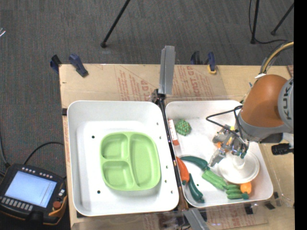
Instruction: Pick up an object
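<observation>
1. Gripper (221, 153) hanging low in the right bin (201, 108), fingers slightly parted and gripping nothing.
2. Hovering just left of a white dish (249, 172), above a dark green pod (194, 161).
3. Lying nearby: a light green bean (214, 179), an orange piece (245, 188), a carrot (183, 170) along the left wall, a green knobbly lump (183, 127) farther off.
4. Sitting in the left bin (76, 143): a green tray (130, 161).

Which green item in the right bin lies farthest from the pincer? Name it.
The small bumpy light-green piece, alone near the bin's upper left. The dark green curved pieces and the light green pods lie lower down, closer to the pincer.
</observation>
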Tool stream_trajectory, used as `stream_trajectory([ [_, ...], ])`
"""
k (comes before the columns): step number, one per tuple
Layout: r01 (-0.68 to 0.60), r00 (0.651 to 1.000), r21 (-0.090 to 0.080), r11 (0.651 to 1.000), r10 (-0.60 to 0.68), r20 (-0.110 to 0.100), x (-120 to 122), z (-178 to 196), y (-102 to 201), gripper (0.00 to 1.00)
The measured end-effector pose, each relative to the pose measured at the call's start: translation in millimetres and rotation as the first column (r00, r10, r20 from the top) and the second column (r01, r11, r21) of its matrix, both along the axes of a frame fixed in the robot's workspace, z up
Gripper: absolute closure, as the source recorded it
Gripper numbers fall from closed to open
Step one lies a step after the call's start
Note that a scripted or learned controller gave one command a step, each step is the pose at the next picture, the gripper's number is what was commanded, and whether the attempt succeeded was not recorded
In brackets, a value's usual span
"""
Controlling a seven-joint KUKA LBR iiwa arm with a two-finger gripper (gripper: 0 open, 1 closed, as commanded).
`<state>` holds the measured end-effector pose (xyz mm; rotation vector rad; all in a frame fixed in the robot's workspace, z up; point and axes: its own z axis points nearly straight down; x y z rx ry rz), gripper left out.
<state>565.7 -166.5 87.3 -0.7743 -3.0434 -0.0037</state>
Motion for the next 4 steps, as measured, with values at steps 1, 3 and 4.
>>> stream_trajectory([
  [1, 0.005, 1.000, -0.001, 1.000, -0.005, -0.001, -50.5, -0.7, 39.3, 0.00],
  [3, -0.027, 1.000, -0.002, 1.000, 0.027, 0.001, 22.1, 0.4, 26.6, 0.00],
  [4, 0.138, 0.990, -0.001, 0.990, -0.138, -0.002, -27.3, -0.5, 68.1, 0.00],
])
